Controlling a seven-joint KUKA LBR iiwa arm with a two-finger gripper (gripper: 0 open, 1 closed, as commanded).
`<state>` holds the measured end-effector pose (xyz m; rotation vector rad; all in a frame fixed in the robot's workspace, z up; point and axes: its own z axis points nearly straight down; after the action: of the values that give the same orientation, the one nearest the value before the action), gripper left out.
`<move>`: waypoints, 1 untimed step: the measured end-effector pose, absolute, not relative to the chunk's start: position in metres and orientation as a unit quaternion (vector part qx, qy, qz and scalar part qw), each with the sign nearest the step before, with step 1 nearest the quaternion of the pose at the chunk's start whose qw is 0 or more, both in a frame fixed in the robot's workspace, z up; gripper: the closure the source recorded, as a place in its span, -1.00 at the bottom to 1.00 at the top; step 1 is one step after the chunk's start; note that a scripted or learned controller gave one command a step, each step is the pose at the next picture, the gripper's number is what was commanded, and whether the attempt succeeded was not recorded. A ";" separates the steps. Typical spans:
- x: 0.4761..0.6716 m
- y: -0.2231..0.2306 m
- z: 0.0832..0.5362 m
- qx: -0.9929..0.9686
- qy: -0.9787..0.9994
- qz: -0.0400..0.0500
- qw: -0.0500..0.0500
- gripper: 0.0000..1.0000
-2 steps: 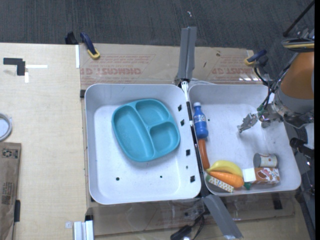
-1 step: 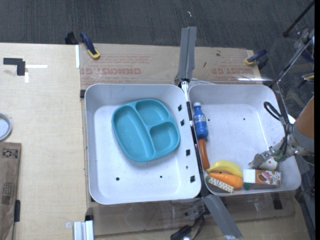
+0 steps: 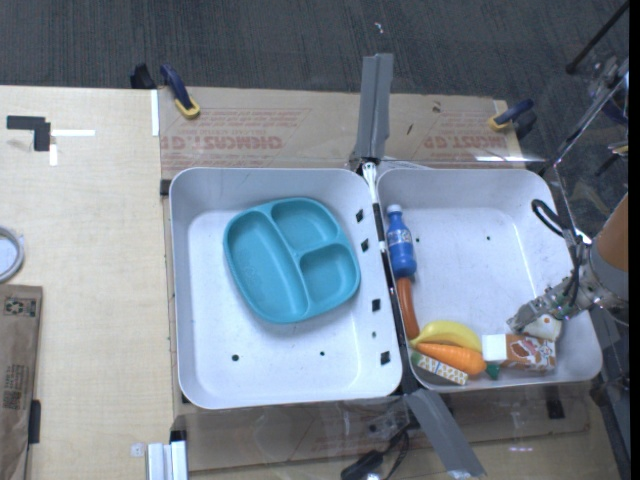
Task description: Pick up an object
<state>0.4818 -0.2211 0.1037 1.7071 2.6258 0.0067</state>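
My gripper [image 3: 536, 318] hangs low over the near right corner of the right bin [image 3: 470, 258], just above an orange-brown snack packet [image 3: 530, 353]. A white cube [image 3: 494, 347] lies left of the packet. Further left along the near wall are an orange carrot [image 3: 455, 356], a yellow banana [image 3: 450, 332] and a small patterned box [image 3: 440, 370]. Against the bin's left wall a blue bottle [image 3: 400, 244] lies in line with a red-brown sausage [image 3: 408, 308]. Nothing shows lifted off the bin floor.
The left bin [image 3: 200, 268] holds a blue divided plate [image 3: 290, 258]. A grey post [image 3: 376, 108] rises behind the wall shared by the bins. Clamps [image 3: 180, 90] grip the cardboard at the back. A tape roll [image 3: 6, 256] and a brown bag [image 3: 20, 368] lie on the bench at far left.
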 end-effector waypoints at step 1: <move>0.497 -0.185 0.210 0.532 0.847 0.000 0.001 1.00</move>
<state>0.4967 -0.1849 0.2097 1.6711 2.6576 0.0001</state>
